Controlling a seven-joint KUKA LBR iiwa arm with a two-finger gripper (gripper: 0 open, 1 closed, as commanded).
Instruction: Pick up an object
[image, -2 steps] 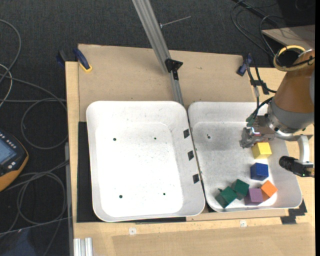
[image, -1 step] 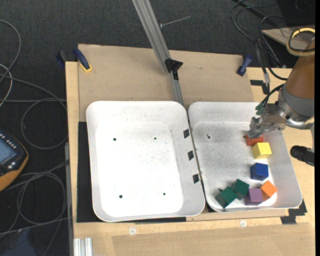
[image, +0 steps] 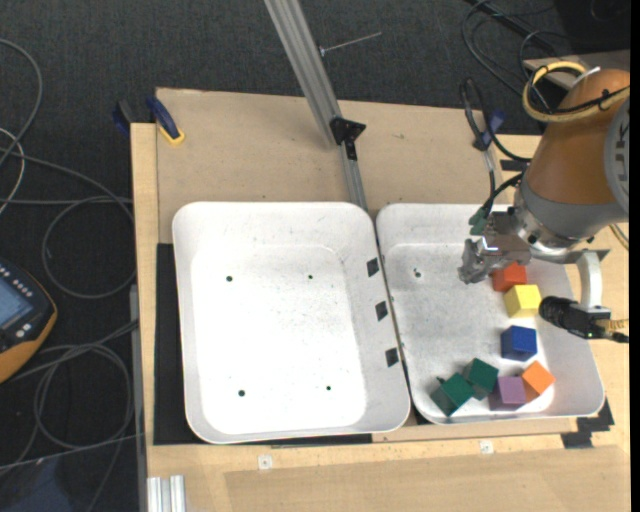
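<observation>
The gripper (image: 480, 258) hangs over the upper part of the right bin (image: 430, 320), just left of a red block (image: 514, 275); whether it is released or clenched cannot be told, and nothing shows in its grasp. Below the red block lie a yellow block (image: 523, 299) and a blue block (image: 519, 342). Along the bin's lower edge sit an orange block (image: 538, 377), a purple block (image: 511, 390) and two green blocks (image: 468, 382). The left bin (image: 200, 240) lies beside it on the surface (image: 250, 150).
</observation>
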